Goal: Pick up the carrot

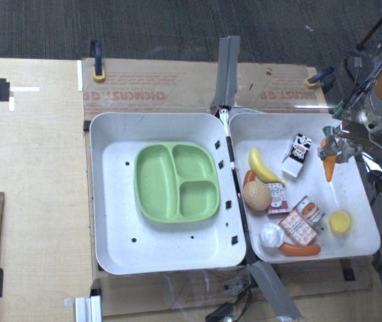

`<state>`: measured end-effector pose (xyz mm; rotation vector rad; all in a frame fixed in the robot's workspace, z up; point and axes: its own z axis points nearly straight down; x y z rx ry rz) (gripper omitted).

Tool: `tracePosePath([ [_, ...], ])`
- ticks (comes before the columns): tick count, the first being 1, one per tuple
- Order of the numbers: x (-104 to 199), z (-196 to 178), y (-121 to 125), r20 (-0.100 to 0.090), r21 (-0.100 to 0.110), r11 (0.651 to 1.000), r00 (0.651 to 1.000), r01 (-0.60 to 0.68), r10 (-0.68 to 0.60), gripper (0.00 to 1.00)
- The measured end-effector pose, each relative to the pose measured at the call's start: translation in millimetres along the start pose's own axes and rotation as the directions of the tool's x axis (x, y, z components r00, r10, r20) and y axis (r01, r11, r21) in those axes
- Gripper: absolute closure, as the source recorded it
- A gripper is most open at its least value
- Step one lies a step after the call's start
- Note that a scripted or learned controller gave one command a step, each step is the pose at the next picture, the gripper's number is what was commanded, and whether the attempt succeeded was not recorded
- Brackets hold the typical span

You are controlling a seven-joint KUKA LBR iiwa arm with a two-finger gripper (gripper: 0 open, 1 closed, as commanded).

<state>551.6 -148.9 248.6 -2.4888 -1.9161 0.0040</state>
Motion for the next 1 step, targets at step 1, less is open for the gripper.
tracePosePath([
  [1,47.8,-7.2,-22.4,0.000,0.001,0.979,0.979,0.204,-0.204,1.00],
])
